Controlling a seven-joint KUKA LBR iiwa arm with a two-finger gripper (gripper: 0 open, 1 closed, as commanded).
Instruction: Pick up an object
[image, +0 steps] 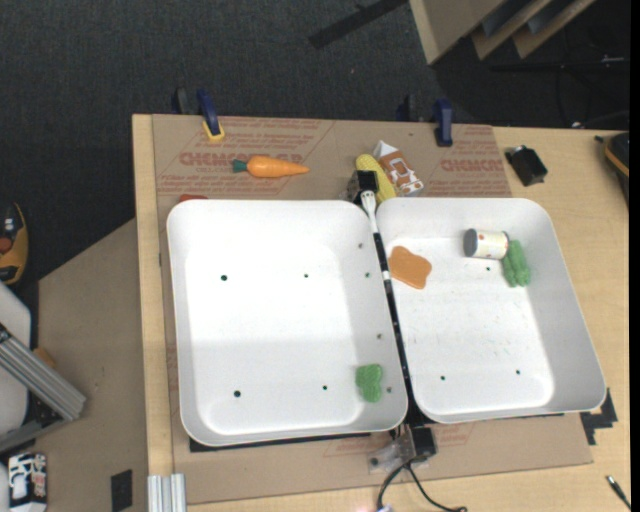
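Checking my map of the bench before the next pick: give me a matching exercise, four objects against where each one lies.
Things:
1. toy carrot
2. orange slice-shaped piece
3. small white can
4. round green piece

Places:
A. left bin, near-right corner
B. on the board beyond the left bin
C. right bin, far side, next to a long green piece
D. right bin, close to its left wall

Pairs: 1-B, 2-D, 3-C, 4-A
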